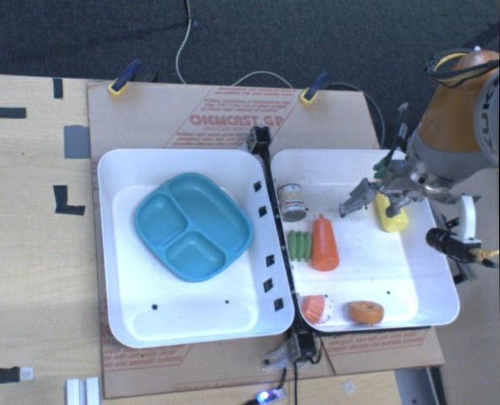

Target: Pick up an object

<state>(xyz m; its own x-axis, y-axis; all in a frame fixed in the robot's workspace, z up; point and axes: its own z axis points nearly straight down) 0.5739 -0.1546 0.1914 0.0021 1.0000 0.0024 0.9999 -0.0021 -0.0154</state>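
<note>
My gripper (375, 201) hangs over the right bin's far right part, open, with one dark finger (355, 201) splayed to the left. A small yellow object (393, 218) lies on the bin floor just right of that finger, partly under the wrist; I cannot see it clamped. Farther left in the same bin are an orange bottle-shaped toy (323, 243), a green ribbed piece (299, 245) and a small metal can (291, 201). A red-and-white item (315, 309) and a brown bun-like object (366, 312) lie near the front edge.
The left bin (115, 251) holds a blue compartment plate (193, 225). A black divider (271, 243) runs between the bins. The right bin's rim (440, 268) passes close under the arm. Cables lie behind the bins.
</note>
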